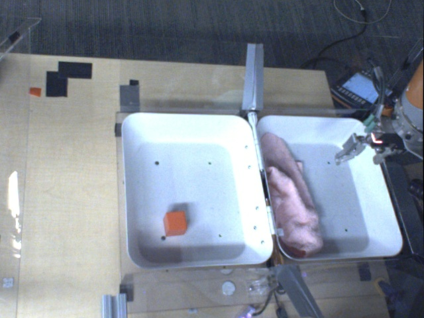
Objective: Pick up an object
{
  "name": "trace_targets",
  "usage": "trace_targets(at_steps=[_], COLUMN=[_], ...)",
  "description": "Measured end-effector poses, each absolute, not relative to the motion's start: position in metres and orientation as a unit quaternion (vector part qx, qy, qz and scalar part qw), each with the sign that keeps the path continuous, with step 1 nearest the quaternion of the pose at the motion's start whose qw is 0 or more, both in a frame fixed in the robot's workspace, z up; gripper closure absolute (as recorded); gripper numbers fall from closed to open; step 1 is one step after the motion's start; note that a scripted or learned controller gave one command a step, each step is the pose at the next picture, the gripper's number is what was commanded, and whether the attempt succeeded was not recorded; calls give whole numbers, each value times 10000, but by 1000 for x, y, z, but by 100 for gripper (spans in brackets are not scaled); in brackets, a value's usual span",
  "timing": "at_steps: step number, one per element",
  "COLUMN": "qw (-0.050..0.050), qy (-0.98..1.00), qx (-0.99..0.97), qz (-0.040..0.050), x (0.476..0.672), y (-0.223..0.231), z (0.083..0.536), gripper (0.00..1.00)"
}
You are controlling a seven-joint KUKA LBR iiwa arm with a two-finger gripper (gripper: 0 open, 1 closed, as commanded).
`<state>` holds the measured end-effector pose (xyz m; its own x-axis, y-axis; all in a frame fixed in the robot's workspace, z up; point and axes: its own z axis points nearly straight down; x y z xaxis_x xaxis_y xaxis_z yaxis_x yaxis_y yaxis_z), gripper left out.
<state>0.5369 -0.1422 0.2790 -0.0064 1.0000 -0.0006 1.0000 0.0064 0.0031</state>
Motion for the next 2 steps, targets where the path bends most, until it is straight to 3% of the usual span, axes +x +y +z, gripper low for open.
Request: trace_targets(at_steps=[1, 2], qw=[7, 61], qy=[6790, 7499], qx=[7342, 6615], qz=[10, 47], x=[581, 580], y=[-123, -95], z=[163, 91], gripper=[0, 0])
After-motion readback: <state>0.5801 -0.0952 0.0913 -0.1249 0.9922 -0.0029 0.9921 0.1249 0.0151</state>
